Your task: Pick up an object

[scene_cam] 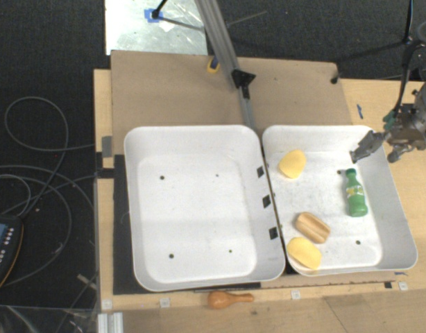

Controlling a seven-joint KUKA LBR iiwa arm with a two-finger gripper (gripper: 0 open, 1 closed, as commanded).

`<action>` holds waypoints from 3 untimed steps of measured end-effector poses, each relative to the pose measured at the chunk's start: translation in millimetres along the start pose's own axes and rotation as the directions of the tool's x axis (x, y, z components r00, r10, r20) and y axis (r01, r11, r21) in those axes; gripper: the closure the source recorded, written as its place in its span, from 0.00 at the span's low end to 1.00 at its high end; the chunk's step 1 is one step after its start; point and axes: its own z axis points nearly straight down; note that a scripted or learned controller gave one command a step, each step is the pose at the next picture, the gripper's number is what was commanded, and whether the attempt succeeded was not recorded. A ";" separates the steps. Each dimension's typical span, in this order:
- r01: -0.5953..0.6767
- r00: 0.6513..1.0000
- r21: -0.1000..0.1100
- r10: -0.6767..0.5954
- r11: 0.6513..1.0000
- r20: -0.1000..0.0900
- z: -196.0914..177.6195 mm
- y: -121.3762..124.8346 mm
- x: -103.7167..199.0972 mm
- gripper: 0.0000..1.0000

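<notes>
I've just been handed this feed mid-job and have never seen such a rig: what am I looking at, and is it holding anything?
One fixed camera looks down at a slant on a bench with two shallow white bins. The grey thing at the right edge is a robot arm's gripper, over the right bin's far corner. Nothing shows between its fingers. In the right bin lie a green bottle, a bread roll and two yellow pieces: one near the far wall, one at the near edge. The left bin sits beside it. An orange-brown object lies on the bench in front of the bins.
</notes>
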 end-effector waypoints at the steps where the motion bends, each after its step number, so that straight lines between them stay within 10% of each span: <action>1: -0.001 1.000 -0.001 0.001 1.000 0.000 -0.2 0.1 0.0 0.00; 3: -0.006 1.000 0.005 0.006 1.000 -0.001 111.1 -0.7 -8.0 0.00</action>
